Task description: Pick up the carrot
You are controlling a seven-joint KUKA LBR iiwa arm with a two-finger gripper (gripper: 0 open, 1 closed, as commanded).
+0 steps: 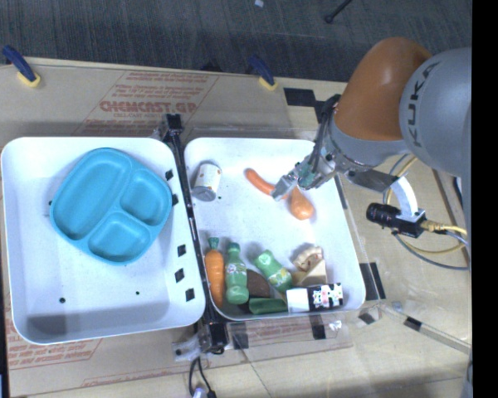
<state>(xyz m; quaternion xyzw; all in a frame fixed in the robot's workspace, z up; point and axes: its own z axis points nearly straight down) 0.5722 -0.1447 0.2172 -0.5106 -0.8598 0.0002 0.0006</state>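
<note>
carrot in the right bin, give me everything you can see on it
The carrot is a small orange piece, smooth and toy-like, with a rounded top end and a taper toward the bin's near wall. It lies flat in the right bin, lengthwise along the left wall, in the cluster at the near end. A green bottle lies right beside it, apparently touching. The gripper is well away, near an orange, drumstick-like item and a sausage-like piece. Nothing holds the carrot.

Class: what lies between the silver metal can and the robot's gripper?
In the camera view, a slim red-orange sausage-shaped piece lies between the silver metal can and the gripper.
</note>
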